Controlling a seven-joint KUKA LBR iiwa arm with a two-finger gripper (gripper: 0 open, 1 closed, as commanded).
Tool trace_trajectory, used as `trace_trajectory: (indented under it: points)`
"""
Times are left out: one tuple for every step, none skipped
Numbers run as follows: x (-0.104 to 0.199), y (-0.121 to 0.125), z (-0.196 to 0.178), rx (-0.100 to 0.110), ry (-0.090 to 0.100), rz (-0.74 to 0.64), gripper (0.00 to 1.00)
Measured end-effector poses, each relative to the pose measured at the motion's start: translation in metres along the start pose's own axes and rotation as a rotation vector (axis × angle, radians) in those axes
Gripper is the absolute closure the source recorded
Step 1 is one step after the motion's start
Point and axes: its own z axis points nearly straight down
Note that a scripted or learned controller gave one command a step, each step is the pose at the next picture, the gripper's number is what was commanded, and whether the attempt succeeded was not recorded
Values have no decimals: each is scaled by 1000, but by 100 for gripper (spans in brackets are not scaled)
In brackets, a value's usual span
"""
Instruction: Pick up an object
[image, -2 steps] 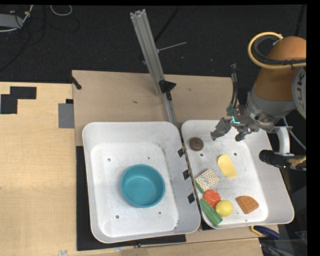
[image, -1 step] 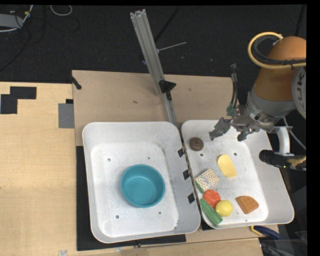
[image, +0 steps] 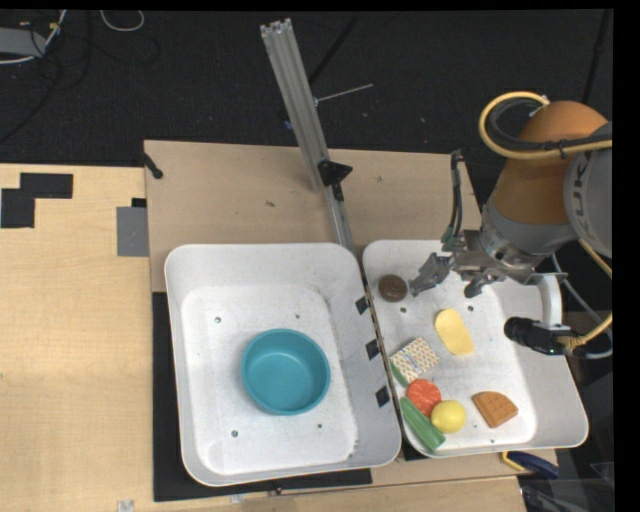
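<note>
Yellow block (image: 454, 332) | right bin (image: 560, 420), mid-floor | lies just below gripper (image: 458, 277), toward worktop's near edge | gripper spread, pinching nothing | drop straight down.

Two white bins sit side by side. The left bin (image: 200, 300) holds one teal bowl (image: 286, 371). The right bin (image: 545, 400) holds six items: one brown disc (image: 392, 288), one yellow block (image: 454, 331), one patterned packet (image: 415, 355), one red ball (image: 424, 393), one yellow ball (image: 448, 416) and one brown wedge (image: 494, 408), plus one green piece (image: 422, 428).

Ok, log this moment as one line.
gripper: open, above right bin, holding nothing | nearest: yellow block, brown disc | left bin: teal bowl
</note>
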Motion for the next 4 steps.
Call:
trace_trajectory:
  points:
    - [6,-3,61,2,0,-1,0]
    - [7,-4,110,-2,0,0,0]
    - [6,-3,99,-4,-1,2,100]
    - [7,-7,56,-7,-1,1,100]
